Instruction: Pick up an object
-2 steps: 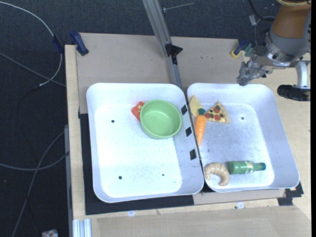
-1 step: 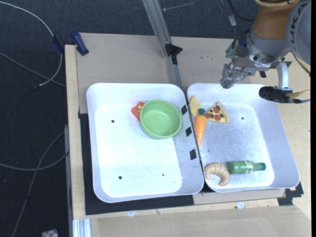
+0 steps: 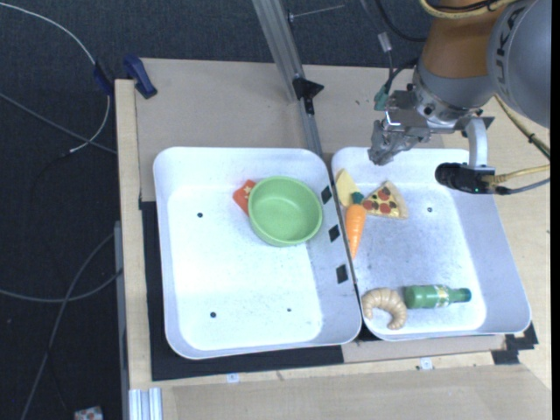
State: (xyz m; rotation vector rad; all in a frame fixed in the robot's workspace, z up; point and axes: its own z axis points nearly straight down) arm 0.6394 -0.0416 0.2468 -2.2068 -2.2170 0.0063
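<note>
My gripper [image 3: 381,153] hangs over the far left corner of the right bin [image 3: 455,234], above and just behind a pizza slice [image 3: 385,201]. Nothing shows between its fingers. An orange carrot [image 3: 354,227] lies along the bin's left wall, with a yellow wedge [image 3: 345,185] at its far end. A croissant [image 3: 386,307] and a green bottle [image 3: 436,297] lie near the bin's front edge. In the left bin [image 3: 227,278] a green bowl [image 3: 283,210] sits with a red piece [image 3: 242,196] tucked behind its left side.
A slanted metal pole [image 3: 284,55] rises from between the bins toward the top. Black clips [image 3: 335,233] sit along the seam between the bins. A black cable plug [image 3: 459,177] hangs from the arm over the right bin's far side.
</note>
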